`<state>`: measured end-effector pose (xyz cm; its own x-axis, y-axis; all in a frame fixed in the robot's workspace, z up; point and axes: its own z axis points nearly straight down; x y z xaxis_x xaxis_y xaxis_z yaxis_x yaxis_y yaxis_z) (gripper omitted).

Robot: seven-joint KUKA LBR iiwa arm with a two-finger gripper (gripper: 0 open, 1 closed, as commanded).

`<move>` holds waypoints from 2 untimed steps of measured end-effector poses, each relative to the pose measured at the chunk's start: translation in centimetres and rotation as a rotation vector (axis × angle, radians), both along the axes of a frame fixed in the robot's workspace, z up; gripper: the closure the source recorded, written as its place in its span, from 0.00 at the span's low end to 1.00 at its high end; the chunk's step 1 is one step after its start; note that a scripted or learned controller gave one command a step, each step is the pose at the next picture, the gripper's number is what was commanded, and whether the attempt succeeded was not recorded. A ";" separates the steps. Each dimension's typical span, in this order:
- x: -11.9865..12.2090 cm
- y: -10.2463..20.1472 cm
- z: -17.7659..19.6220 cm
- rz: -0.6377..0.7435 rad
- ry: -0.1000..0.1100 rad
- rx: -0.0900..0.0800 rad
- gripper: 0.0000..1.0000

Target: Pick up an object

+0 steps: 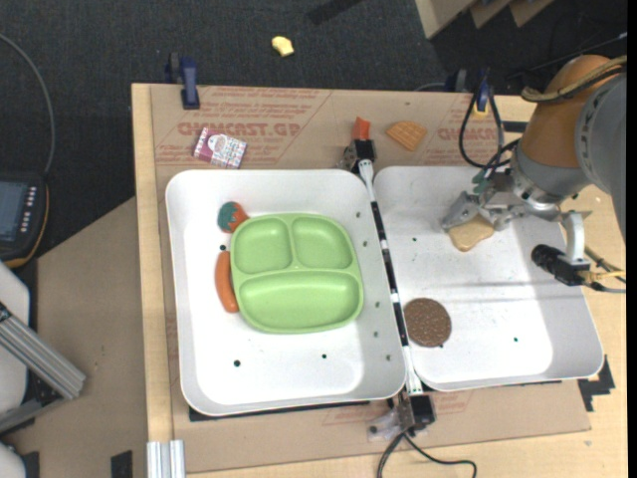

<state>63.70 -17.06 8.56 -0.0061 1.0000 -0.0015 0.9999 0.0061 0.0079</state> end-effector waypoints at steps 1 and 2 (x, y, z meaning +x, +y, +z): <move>-0.4 -0.3 1.1 -0.005 0.005 -0.002 1.00; 0.9 6.6 0.2 -0.004 0.015 -0.003 1.00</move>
